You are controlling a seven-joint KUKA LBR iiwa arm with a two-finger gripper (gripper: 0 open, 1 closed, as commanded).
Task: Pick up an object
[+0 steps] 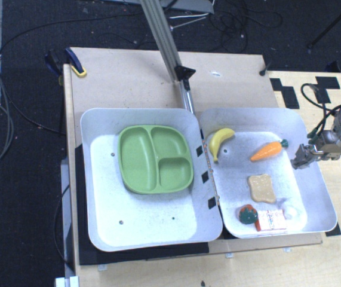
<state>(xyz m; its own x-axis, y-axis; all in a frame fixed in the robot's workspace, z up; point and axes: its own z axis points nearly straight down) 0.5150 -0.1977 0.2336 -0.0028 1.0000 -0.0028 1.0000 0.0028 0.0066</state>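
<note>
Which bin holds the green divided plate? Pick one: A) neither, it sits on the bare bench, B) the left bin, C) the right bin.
B: the green divided plate lies inside the left bin, while the banana, carrot and slice of bread lie in the right bin.

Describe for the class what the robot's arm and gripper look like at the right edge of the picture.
The gripper is small, dark grey metal with a blocky body. Behind it the wrist is pale grey and rounded, with an orange-tan patch above. A black cable loops nearby on the bench.
</note>
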